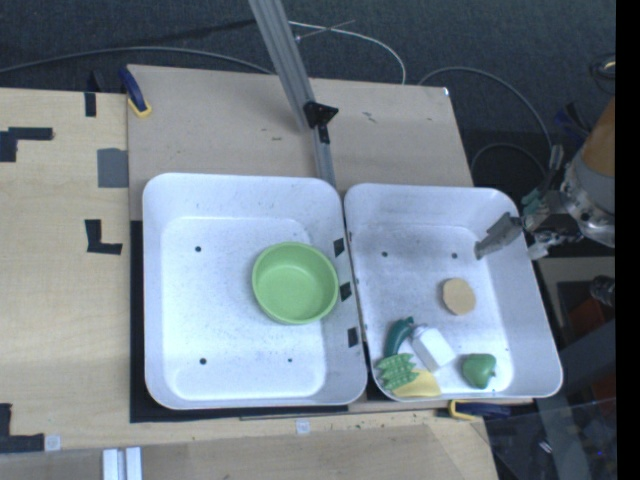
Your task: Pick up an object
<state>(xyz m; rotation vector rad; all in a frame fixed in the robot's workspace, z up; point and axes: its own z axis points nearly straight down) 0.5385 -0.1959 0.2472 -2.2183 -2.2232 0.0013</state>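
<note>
My gripper hangs over the right rim of the right bin, open, with nothing between its fingers. One grey finger points down-left into the bin. A tan round disc lies in the bin, below and left of the gripper and apart from it. Near the bin's front edge lie a white block, a dark green curved piece, a light green leafy piece on a yellow piece, and a green rounded lump. A green bowl stands upright in the left bin.
A grey pole with a black clamp slants in from the top down to the bins' shared back corner. Cables run over the dark floor behind the bench. The arm's body sits at the view's right edge.
</note>
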